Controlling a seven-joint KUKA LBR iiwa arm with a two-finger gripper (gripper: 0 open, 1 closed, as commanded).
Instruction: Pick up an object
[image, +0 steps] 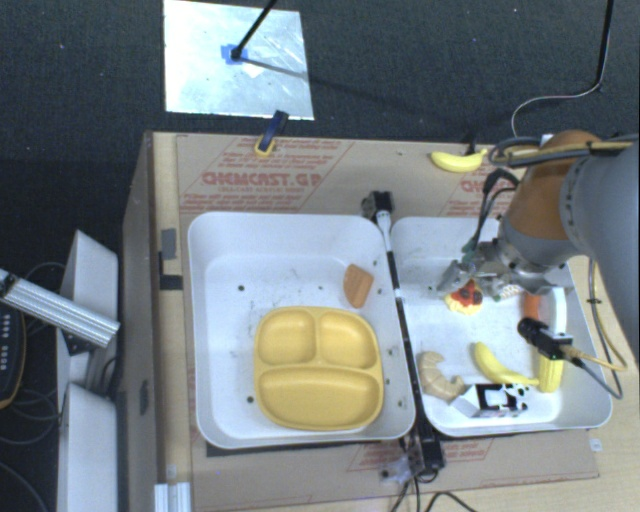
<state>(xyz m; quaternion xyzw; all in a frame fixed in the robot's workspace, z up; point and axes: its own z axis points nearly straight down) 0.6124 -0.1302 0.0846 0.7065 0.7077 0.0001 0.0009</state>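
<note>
Hovering over a small orange-and-yellow toy (464, 298), the fingers (468, 277); grip state unclear; toy's axis unreadable.

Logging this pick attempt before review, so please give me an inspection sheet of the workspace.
Surface: two white bins, left bin and right bin, on a board.
Job's things: banana, corn, croissant, small orange toy in right bin.
Clutter: yellow divided plate, bread piece in left bin; second banana on board.
Grippers: gripper low over orange toy.
Cables: black cable at top right.
Surroundings: dark carpet, shiny sheet.
</note>
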